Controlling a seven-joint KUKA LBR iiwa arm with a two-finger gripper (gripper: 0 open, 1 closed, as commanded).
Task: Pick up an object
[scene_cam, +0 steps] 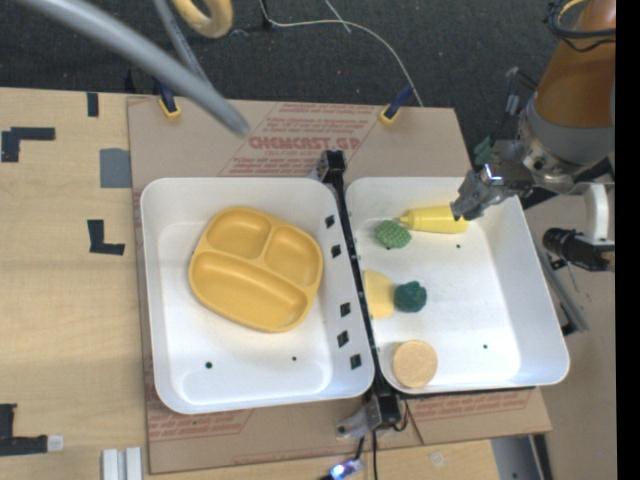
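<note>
- Camera view: end effector sits at the upper right of the right bin, at the right end of a yellow object; its state cannot be told.
- Green knobbly object lies just left of the yellow object.
- Yellow divided plate lies in the left bin.
- Dark green object and tan disc lie lower in the right bin.

A grey robot arm with an orange band reaches in from the right, its gripper angled down and leftward.
</note>
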